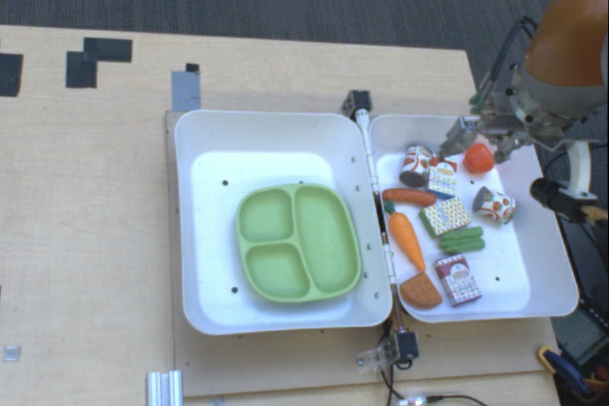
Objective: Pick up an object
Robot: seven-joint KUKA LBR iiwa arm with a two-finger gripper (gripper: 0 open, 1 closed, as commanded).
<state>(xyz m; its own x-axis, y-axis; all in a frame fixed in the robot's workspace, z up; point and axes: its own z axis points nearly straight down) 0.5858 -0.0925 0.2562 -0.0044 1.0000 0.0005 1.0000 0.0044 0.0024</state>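
Note:
The right bin [542, 295] holds several toy foods. A red tomato [480, 158] lies near its back edge. My gripper [479, 148] hangs right over the tomato, with one finger to its left and one to its right. The fingers are spread wider than the tomato, so the gripper is open and not clamped on it. To the left of the tomato are a small can [416, 163] and a patterned box [442, 178]. Further forward lie a carrot [407, 241], a red sausage [409, 198], green beans [461, 241] and a red carton [458, 280].
The left bin [205, 204] contains a green divided plate [298, 242]. A brown-and-white piece [495, 204] sits by the right bin's right side, under the arm's cabling. A divider bar [373, 195] separates the bins. A checked box [445, 216] and a brown wedge [422, 292] also lie in the right bin.

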